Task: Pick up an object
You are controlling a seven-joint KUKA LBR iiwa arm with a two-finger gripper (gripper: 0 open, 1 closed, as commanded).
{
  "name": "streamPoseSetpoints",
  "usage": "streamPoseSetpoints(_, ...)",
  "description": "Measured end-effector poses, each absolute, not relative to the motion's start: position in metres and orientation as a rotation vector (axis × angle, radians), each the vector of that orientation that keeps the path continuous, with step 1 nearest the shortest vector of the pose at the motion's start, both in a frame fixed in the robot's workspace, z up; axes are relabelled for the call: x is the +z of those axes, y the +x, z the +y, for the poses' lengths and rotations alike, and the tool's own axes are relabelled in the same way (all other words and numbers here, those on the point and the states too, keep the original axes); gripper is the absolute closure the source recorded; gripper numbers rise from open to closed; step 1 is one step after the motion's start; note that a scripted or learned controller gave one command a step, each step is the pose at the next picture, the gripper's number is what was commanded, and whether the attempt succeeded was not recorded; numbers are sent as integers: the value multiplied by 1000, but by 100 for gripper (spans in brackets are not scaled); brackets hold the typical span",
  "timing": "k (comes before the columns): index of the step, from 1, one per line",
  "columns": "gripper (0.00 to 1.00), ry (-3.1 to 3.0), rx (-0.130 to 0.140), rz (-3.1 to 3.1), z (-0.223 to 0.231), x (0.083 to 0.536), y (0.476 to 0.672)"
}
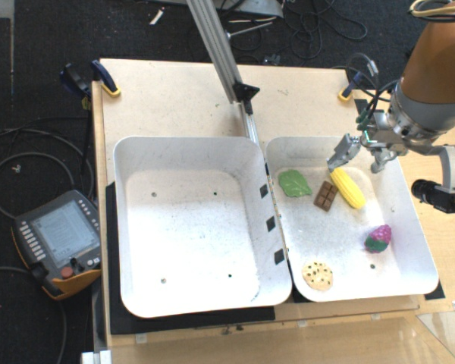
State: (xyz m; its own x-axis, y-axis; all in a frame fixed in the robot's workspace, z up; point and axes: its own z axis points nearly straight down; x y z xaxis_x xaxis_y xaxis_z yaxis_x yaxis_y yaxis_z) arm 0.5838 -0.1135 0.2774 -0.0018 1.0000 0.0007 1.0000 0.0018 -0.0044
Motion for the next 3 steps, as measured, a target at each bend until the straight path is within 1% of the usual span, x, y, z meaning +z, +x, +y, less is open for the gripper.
streamPoseSetpoints(1,0,-2221,1,-2222,-114,280,584)
streamPoseSetpoints(2,0,-2218,6,-2218,-104,221,586)
streamPoseSetpoints(3,0,-2218,7,-2216,-106,156,585)
